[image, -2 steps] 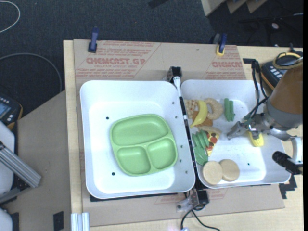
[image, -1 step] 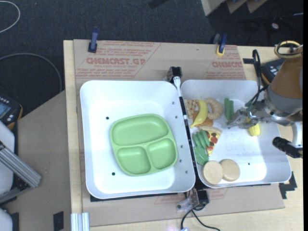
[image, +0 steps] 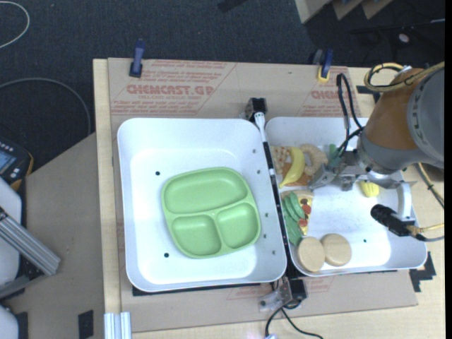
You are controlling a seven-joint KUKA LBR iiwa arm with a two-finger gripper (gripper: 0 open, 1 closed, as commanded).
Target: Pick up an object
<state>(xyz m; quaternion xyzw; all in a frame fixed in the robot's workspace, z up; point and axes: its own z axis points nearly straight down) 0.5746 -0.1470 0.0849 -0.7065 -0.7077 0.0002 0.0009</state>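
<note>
My gripper [image: 334, 176] hangs low over the upper middle of the right bin [image: 367, 256], on the grey arm with its orange band [image: 392, 122]. Just left of it lies a yellow banana [image: 295, 167] on a heap of small toy foods. A green pod-shaped piece [image: 292, 215] lies along the bin's left wall, with a small red and yellow piece [image: 304, 214] beside it. Two tan round discs [image: 311, 253] [image: 337, 248] rest at the near edge. A small yellow item [image: 369, 188] peeks out from under the wrist. No object shows in the gripper's grasp.
The left bin [image: 141, 189] holds a green divided plate [image: 210, 211]. A black connector and cables [image: 390, 218] stick out from the arm over the right bin's right side. Blue clamps [image: 136, 61] [image: 324, 64] pin the cardboard base at the back.
</note>
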